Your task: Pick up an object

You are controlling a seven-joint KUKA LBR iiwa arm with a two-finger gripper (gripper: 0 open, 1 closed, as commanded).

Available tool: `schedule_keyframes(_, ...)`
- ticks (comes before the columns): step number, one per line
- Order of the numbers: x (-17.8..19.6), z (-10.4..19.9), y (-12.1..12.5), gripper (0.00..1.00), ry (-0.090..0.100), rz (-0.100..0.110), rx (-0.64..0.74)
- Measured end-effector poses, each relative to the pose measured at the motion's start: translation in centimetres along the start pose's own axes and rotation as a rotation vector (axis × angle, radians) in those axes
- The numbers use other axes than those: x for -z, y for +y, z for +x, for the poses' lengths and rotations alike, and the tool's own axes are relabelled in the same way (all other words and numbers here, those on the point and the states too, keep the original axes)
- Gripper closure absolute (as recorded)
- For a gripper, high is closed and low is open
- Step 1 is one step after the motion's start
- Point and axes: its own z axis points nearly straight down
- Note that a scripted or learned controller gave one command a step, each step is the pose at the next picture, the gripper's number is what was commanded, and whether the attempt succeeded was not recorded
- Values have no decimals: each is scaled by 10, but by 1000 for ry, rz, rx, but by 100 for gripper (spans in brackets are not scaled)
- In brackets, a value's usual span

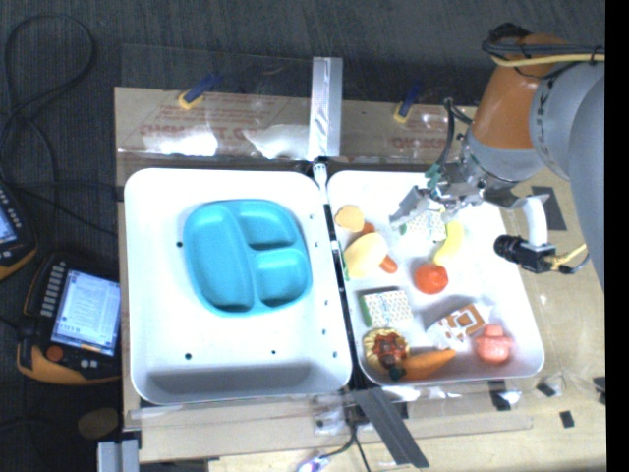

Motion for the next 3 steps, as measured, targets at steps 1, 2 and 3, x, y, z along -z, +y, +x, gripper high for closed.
schedule_keyframes(1, -83, -87, -2, 0, 4, -6, 108)
schedule_keyframes(2, -73, -87, -1, 100, -1, -6, 109)
schedule_keyframes(3, -2, -56, 39, 100, 0, -1, -143)
